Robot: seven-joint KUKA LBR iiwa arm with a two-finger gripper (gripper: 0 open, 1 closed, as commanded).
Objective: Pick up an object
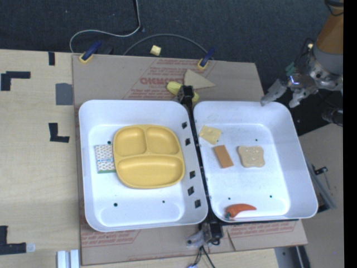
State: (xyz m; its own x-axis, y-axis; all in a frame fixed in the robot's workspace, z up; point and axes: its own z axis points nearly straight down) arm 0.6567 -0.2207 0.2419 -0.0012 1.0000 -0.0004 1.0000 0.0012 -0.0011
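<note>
Overhead, two shallow white plastic bins sit side by side on a cardboard sheet (162, 77) with red print, joined along a dark centre seam.

Left bin (89, 194): a yellow divided plate (149, 156) fills the middle, smooth and glossy, rounded-rectangular, with two small wells at its 12 o'clock side and one long well at 6. Touching the plate's 9 o'clock edge lies a small flat packet (104, 158), pale with a fine speckled pattern and a green strip on its lower edge.

Right bin (298, 166): four loose pieces, well apart from each other.
- pale yellow slice (210, 134), thin and roughly square, at about 10 o'clock in the bin
- tan-orange bar (223, 156), flat and oblong, near centre, lying at a slant
- beige piece (251, 156) shaped like a slice of toast, matte, just to the 3 o'clock side of the bar
- orange-red curved piece (240, 209), tapered (pepper-like), against the bin's 6 o'clock wall

Gripper (284, 92): hangs at the right bin's 1 o'clock corner, over the rim, metallic grey. Fingers splayed apart, nothing between them. Every piece in the bin lies away from it.

Beyond the bins at 12 o'clock, a tan cardboard wedge (199, 80) rests on the sheet.
</note>
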